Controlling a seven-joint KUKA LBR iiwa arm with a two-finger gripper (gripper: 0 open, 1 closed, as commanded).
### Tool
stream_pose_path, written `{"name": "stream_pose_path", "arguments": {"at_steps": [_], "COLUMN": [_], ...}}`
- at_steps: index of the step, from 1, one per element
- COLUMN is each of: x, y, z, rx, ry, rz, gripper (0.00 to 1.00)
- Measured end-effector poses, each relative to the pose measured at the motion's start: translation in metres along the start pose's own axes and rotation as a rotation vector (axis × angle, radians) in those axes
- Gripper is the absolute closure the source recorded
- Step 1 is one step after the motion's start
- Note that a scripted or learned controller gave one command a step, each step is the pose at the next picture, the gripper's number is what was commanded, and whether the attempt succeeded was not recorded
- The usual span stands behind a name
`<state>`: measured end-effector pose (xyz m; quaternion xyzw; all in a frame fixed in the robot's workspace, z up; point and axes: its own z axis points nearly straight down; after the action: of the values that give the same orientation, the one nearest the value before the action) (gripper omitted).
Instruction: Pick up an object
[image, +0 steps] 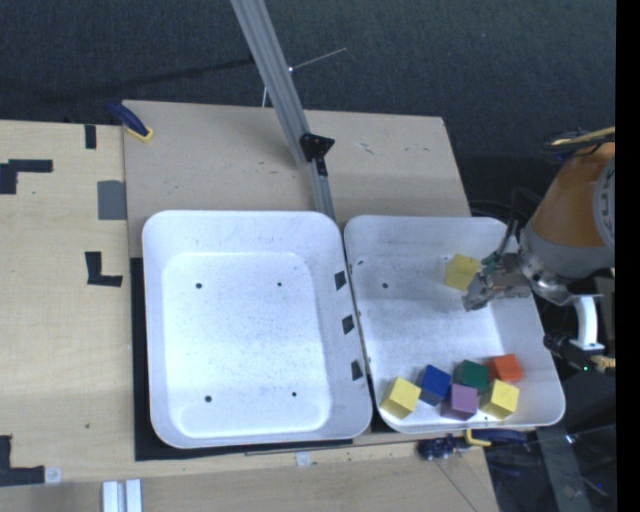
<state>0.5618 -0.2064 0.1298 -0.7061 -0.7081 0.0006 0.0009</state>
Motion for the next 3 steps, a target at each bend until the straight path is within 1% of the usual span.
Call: {"name": "stream_pose_path", "arguments": {"at_steps": [1, 2, 3], "x": [0.002, 0.002, 0.052], "y": [0.002, 0.003, 0.024], "z": [-0.042, -0.095, -0.103], "rx": [-0.005, -0.007, -0.003], "ry": [-0.001, -0.002, 0.001], "rz": [0.001, 0.000, -0.004], "gripper": [1.00, 1.00, 1.00]}}
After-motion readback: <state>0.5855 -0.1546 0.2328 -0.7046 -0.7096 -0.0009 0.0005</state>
